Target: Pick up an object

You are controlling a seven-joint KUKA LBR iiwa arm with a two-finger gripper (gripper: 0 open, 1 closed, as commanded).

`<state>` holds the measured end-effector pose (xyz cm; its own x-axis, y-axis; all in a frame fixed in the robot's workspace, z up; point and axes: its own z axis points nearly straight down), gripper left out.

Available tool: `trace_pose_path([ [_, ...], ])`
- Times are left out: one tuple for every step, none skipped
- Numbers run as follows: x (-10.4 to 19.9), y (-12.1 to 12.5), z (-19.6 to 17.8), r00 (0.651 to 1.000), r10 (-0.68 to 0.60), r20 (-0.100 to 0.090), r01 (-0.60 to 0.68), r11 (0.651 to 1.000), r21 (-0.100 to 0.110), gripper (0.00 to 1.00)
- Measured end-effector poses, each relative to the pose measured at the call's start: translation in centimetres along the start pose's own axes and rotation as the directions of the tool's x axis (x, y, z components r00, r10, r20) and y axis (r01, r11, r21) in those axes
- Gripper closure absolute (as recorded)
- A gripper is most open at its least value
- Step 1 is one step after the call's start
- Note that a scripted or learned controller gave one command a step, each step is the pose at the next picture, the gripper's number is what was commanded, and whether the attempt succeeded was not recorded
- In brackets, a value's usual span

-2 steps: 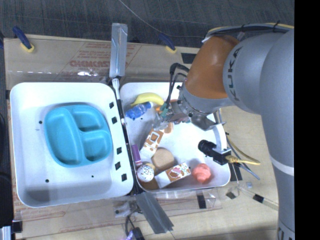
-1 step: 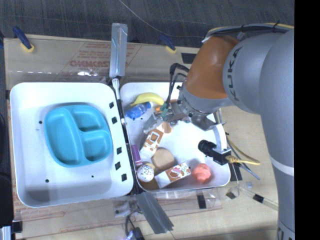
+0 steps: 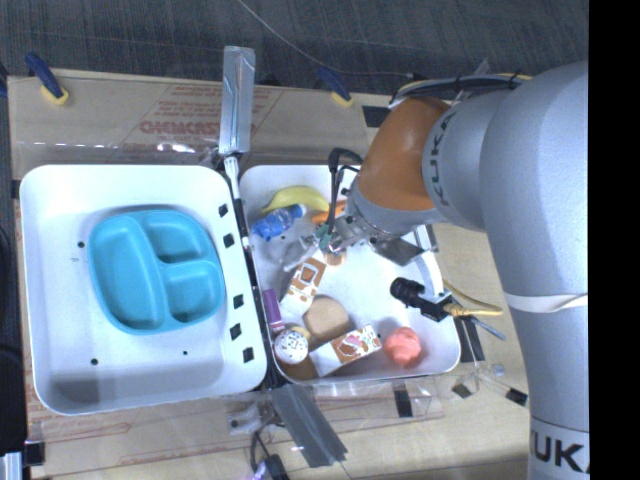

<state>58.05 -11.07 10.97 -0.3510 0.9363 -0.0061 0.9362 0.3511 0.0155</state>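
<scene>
pincer (image 3: pixel 330 236) over round yellow banana (image 3: pixel 293 199)

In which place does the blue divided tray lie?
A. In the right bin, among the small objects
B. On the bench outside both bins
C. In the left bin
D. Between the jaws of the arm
C. The blue divided tray lies flat on the floor of the left bin, while the small objects such as the pink ball are in the right bin.
</scene>
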Motion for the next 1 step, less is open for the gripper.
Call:
trace_pose_path([
  [3.79,-0.04,-8.53,0.991,0.135,-0.003,-0.135,0.991,0.012,0.00],
])
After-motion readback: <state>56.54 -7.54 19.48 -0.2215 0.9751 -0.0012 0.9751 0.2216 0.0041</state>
